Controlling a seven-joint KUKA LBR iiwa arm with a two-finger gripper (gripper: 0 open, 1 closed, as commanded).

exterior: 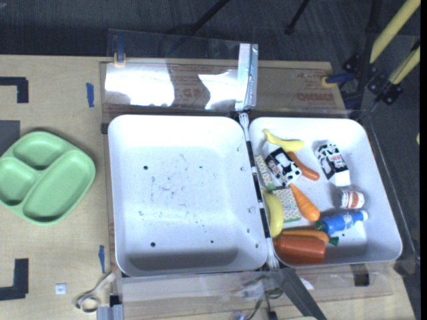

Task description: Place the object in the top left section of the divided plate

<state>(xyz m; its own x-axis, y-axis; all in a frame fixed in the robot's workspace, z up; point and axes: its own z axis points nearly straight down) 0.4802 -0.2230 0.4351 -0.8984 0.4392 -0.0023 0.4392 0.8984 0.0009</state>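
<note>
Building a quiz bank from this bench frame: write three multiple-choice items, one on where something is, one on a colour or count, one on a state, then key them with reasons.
1. Where is the divided plate?
A. in the right bin
B. on the bench left of both bins
C. in the left bin

2. What colour is the divided plate?
A. green
B. red
C. blue

3. How do the toy foods lie?
A. spread evenly over both bins
B. stacked on the plate
C. crowded in the right bin

Answers:
1 B, it rests on the wooden bench beyond the left bin.
2 A, its three sections are pale green.
3 C, banana, carrot and bottle all sit there.
</note>
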